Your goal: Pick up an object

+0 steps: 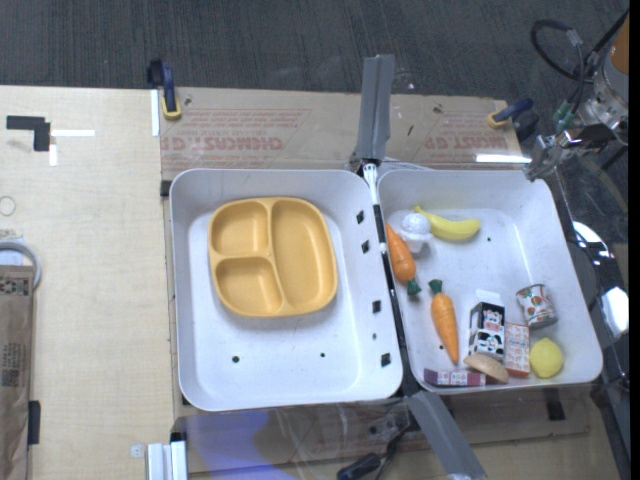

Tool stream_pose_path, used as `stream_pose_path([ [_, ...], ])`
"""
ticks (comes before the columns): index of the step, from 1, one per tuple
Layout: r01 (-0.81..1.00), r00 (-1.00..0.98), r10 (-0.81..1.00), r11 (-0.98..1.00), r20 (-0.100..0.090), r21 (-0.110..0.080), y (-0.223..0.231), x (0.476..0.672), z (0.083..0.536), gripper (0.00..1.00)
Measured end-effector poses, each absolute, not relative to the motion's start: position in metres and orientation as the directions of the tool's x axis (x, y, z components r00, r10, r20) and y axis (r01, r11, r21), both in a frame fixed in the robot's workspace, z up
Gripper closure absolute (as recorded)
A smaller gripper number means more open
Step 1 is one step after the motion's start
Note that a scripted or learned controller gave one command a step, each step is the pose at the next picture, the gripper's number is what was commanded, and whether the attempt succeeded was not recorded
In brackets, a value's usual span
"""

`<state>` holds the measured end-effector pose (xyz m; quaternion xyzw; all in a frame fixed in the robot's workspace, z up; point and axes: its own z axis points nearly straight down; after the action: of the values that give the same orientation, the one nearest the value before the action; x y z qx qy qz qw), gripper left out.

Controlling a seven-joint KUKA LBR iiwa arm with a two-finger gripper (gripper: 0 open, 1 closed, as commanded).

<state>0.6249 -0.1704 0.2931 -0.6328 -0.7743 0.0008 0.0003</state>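
The right bin [520, 223] holds a yellow banana [450, 228] beside a small white object [415, 225] near its back. Two orange carrots [401, 256] [445, 326] lie down its left side. Toward the front right are a black-and-white milk carton [487, 330], a small can [536, 306], a lemon [546, 358], a red packet [516, 350] and a purple bar [445, 377]. My gripper [556, 146] hangs over the back right corner of this bin, well away from every object and with nothing visible in it.
The left bin [190, 328] contains a yellow divided plate [270, 258]. A grey divider [376, 108] rises behind the seam between the bins. Cardboard [260, 128] lies behind the bins, with clamps [165, 93] [510, 113] at its corners. Cables [560, 43] loop at the top right.
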Motion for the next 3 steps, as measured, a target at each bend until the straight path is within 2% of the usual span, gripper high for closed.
stream_pose_path([
  [1, 0.889, -0.459, 0.889, 0.459, -0.001, 0.000, -0.132, 0.625, 0.417, 1.00],
  [3, 0.872, -0.490, 0.872, 0.490, -0.003, -0.001, -0.123, 0.633, 0.449, 1.00],
])
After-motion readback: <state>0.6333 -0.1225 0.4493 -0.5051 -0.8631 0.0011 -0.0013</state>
